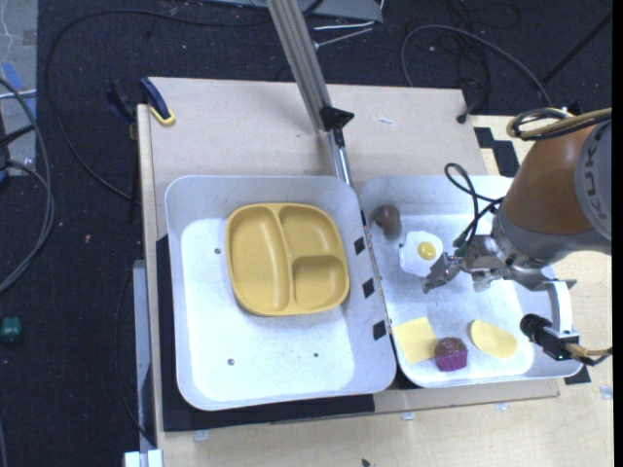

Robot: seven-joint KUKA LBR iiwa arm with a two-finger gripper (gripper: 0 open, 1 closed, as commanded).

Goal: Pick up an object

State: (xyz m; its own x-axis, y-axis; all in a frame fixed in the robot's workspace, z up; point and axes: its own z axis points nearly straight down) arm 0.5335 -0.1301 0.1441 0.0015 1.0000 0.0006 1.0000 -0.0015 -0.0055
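Note:
The right bin [443, 191] holds several toy foods: a fried egg [421, 252], a brown round piece [387, 219], a yellow cheese square [415, 339], a purple piece [451, 354] and a pale yellow slice [494, 340]. My gripper [441, 271] hangs low over this bin, just right of and below the fried egg, with its dark fingers pointing left. Nothing shows between the fingers. The orange band of the arm [550, 197] rises at the right edge.
The left bin [195, 358] bears a yellow divided plate [288, 258]. A metal pole [302, 52] slants from the top down to the gap between the bins. Black cables loop by the wrist and on the floor around the bench.

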